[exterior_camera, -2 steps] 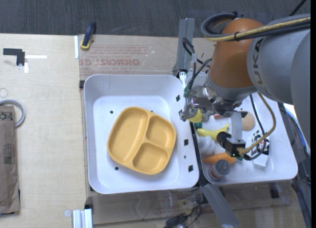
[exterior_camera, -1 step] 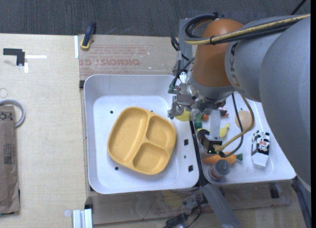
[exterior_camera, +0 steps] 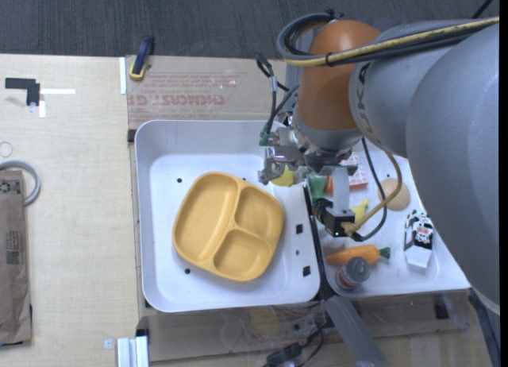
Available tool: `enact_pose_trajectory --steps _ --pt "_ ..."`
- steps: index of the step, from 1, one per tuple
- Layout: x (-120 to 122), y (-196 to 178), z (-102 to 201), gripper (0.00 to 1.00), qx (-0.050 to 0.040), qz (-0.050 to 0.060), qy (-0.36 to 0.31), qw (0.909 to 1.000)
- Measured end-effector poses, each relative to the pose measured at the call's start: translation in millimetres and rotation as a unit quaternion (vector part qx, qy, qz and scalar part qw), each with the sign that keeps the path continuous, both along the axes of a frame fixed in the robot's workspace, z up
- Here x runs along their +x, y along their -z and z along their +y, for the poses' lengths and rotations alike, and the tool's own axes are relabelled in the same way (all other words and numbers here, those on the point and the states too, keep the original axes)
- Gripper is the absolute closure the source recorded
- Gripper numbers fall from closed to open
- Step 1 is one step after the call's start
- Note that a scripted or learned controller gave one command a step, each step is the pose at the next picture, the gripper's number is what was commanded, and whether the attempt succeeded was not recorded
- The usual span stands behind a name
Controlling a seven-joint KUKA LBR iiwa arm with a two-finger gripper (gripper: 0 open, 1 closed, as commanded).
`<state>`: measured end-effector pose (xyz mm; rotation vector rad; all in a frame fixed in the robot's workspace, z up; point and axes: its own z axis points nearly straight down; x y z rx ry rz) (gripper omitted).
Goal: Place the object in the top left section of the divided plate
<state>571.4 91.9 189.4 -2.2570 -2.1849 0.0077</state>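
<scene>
The yellow divided plate [exterior_camera: 228,225] lies in the left white bin [exterior_camera: 159,198], with three empty sections. My gripper [exterior_camera: 275,168] hangs just past the plate's upper right rim, close to the wall between the two bins. The wrist and its cables hide most of it. A small yellow-green thing [exterior_camera: 284,179] shows right under the gripper; whether it is held cannot be made out.
The right bin [exterior_camera: 444,274] holds a carrot [exterior_camera: 355,255], a cow-patterned carton [exterior_camera: 418,238], a beige egg shape [exterior_camera: 395,195], a yellow piece [exterior_camera: 361,211], a green item [exterior_camera: 320,185] and a round can [exterior_camera: 352,274]. The arm's bulk covers that bin's upper part.
</scene>
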Motion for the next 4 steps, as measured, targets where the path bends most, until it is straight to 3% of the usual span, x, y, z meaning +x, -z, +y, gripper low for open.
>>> enact_pose_trajectory --steps 1,2,3,4 --pt "-28.4 33.6 81.8 1.00 0.0003 0.002 -0.118 0.9930" --pt "-74.6 81.2 103.9 1.00 0.0034 -0.022 -0.147 0.9890" --pt "-88.5 -96.7 8.4 1.00 -0.0001 0.000 -0.083 0.9965" --pt "-94.8 50.2 89.4 1.00 -0.0001 0.002 -0.083 0.9965"
